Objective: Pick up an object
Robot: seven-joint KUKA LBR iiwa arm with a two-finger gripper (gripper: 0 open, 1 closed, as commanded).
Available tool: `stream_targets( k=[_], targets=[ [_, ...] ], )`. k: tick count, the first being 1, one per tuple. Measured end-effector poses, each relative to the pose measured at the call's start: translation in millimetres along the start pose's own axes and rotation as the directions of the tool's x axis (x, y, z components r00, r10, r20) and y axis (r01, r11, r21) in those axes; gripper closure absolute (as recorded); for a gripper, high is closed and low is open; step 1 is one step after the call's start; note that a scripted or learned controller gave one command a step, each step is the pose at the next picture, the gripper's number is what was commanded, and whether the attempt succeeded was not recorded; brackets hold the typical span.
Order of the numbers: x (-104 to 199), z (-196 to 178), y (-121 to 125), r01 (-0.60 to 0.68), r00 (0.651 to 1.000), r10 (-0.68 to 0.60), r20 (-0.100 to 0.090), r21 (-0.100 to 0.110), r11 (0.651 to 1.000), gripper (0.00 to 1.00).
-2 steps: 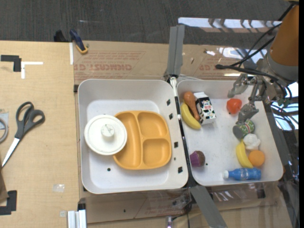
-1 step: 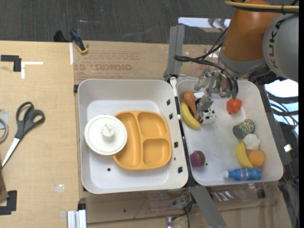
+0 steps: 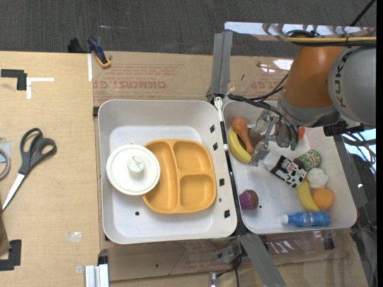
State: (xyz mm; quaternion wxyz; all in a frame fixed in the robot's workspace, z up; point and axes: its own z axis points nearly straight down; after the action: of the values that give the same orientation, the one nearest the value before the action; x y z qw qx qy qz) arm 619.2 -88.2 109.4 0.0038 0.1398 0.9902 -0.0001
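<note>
My gripper (image 3: 270, 148) hangs over the upper left part of the right bin (image 3: 341, 178), open, with nothing between its fingers. Just left of it lie a yellow banana (image 3: 238, 148) and an orange-brown carrot-like piece (image 3: 240, 126). A black-and-white patterned box (image 3: 288, 171) sits just below and right of the gripper. Farther right are a green striped ball (image 3: 310, 158), a white lump (image 3: 316, 177), a second banana (image 3: 306, 196) and an orange (image 3: 324, 198). A blue bottle (image 3: 306, 219) lies along the front wall, and a purple-brown item (image 3: 248, 199) at the front left.
The left bin (image 3: 108, 220) holds a yellow divided plate (image 3: 182, 175) and a round white bowl (image 3: 133, 169) overlapping its left side. Scissors (image 3: 27, 157) lie on the bench far left. The grey arm with its orange band (image 3: 314, 70) spans the right bin's back corner.
</note>
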Motion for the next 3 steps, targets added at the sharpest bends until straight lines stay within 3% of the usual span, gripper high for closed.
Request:
stream_targets(
  k=[1, 2, 3],
  targets=[
    [36, 16, -32, -0.301, 0.953, 0.301, -0.005, 0.003, 0.954, 0.00],
    [65, 15, -95, -0.368, 0.930, 0.368, -0.003, 0.002, 0.930, 0.00],
    [63, 5, -95, -0.365, 0.931, 0.365, 0.002, 0.001, 0.931, 1.00]
  ],
)
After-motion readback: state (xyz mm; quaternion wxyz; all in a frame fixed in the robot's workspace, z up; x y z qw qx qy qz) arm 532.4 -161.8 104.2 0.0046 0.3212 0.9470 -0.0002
